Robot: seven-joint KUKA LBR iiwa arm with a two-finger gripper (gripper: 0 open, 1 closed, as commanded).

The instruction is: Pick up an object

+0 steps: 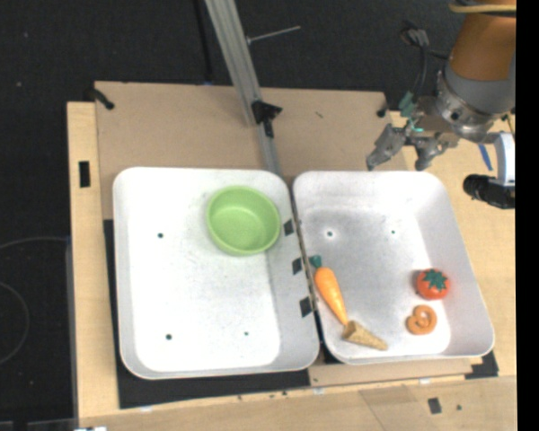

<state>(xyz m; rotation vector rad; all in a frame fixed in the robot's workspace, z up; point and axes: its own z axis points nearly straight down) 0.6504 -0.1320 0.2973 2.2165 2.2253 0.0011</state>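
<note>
Arm enters from the right; the tool (pixel 402 153) hangs above the far edge of the right bin (pixel 377 205), over the bench (pixel 180 124), not down among the objects. Its two fingers stand spread wide, nothing between them.

Right bin holds four candidates, all grouped toward its near side: a carrot (pixel 330 293) lying along the left wall, a cone (pixel 365 336) just beside the carrot's tip, a tomato (pixel 432 283) near the right wall, and a pretzel (pixel 421 320) just in front of the tomato. Left bin (pixel 153 330) holds a green bowl (pixel 242 221) near its far right corner.

Progress: nothing picked yet. Every object rests on a bin floor, well apart from the tool. Left to do, by judgement: choose a target, travel over it, descend, close, lift. Carrot sits close against the wall, likely awkward; tomato and pretzel have freer room around them.
</note>
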